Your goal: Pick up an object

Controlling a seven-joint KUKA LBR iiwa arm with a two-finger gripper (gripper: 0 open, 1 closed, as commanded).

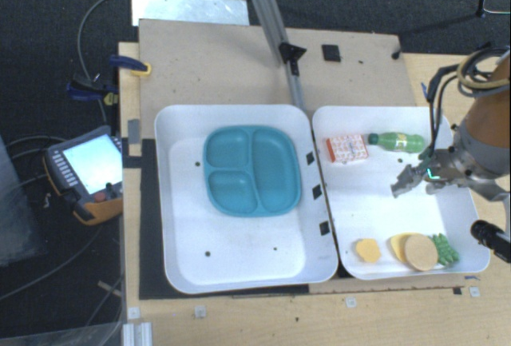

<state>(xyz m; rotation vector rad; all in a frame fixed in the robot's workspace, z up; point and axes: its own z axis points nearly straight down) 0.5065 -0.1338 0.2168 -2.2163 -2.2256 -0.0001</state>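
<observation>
Tan round food pc (421, 251) w/ green bit (445, 250) & small yellow pc (367, 250) crowd lower-right bin (375, 200) rim, so the hand (407, 180), empty-looking above them, finger gap can't tell, may clip the wall or grab nothing.

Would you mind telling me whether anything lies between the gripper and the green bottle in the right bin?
Nothing visible does. The gripper hovers over bare white floor of the right bin, and the green bottle lies just beyond it, beside the red-and-white box.
</observation>
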